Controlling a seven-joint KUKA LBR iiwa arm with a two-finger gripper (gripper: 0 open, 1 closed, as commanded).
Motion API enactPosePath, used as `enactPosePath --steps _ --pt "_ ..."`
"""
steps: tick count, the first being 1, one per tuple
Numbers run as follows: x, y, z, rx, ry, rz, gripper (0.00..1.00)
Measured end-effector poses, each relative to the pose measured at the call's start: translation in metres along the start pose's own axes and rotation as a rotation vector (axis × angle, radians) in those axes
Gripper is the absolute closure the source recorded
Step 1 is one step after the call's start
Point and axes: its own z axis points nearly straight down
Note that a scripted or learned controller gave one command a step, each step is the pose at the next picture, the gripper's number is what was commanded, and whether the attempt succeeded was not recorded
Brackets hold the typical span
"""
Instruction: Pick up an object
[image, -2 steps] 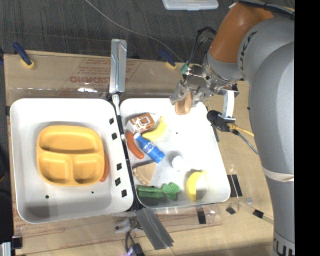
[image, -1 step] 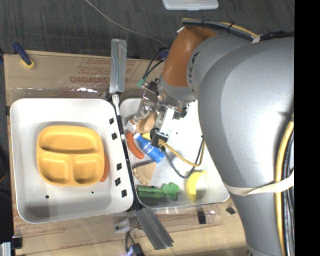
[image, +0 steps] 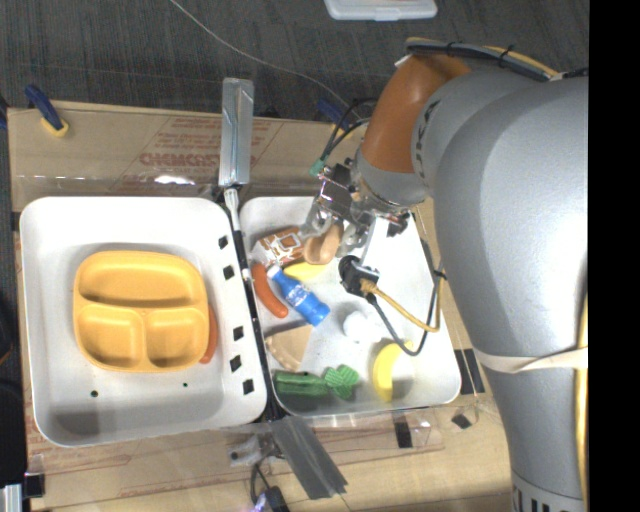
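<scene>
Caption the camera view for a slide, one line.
KUKA arm's gripper low over the cluttered right bin, above a tan object; yellow divided tray in left bin.

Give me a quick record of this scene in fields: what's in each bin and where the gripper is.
left bin: yellow plastic divided tray
right bin: blue and white bottle, red sausage, yellow lemon, green toothed toy, tan wedge
gripper: low over the right bin's far end, above a tan object
grasp: cannot tell
</scene>
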Motion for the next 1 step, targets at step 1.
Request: enactPosePath --steps 1 --pt "-0.0184 0.0062 -0.0165 -0.002 0.0 -0.078 1.0"
